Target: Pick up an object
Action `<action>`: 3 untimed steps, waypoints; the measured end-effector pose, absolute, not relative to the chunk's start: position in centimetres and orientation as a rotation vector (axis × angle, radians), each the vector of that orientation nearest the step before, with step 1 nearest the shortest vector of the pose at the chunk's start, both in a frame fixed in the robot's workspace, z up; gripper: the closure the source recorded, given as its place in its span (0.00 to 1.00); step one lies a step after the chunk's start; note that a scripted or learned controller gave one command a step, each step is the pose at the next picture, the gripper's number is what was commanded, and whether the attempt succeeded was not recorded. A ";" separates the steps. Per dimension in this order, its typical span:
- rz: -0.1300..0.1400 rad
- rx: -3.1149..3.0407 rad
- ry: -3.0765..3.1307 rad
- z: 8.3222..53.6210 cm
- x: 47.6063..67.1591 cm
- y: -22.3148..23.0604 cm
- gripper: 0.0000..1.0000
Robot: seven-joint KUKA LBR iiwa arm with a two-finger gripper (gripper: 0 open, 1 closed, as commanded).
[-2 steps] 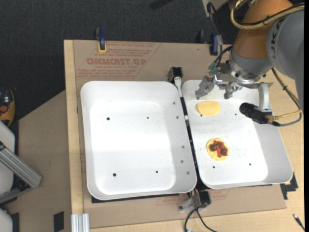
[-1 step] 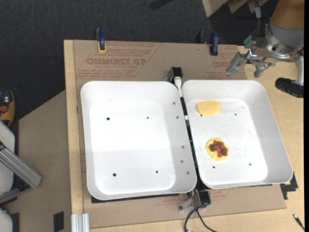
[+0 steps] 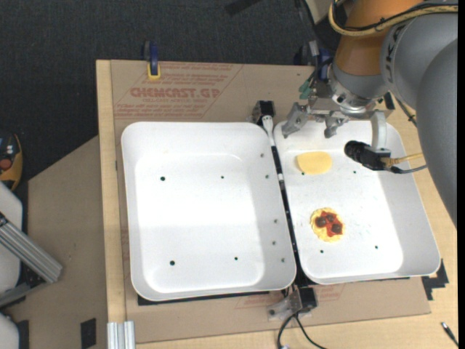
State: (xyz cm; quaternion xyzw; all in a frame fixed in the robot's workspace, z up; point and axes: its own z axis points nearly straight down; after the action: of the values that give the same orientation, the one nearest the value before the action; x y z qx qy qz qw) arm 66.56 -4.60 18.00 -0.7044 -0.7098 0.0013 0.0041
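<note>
Two objects lie in the right bin [image 3: 407, 217]. A pale yellow flat piece [image 3: 314, 163] rests near the bin's far left corner. A round yellow piece with dark red spots [image 3: 328, 224] lies closer to the front. My gripper [image 3: 312, 125] hangs above the bin's far edge, just beyond the pale yellow piece. Its two grey fingers [image 3: 292, 123] stand apart and open, with nothing between them.
The left bin [image 3: 145, 217] sits beside the right one, separated by a black divider strip [image 3: 280, 187]. A black cable connector [image 3: 365, 155] hangs over the right bin's far right. The bulky grey arm [image 3: 429, 57] fills the upper right.
</note>
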 end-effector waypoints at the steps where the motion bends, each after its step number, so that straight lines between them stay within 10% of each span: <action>1: -0.008 -2.250 -2.226 33.9 66.7 -19.6 0.00; 3: 0.002 -2.210 -2.224 21.7 64.1 -7.2 0.00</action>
State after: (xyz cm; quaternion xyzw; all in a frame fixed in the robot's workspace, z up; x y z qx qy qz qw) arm 64.12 -7.23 21.72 -0.7048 -0.7094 0.0007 0.0034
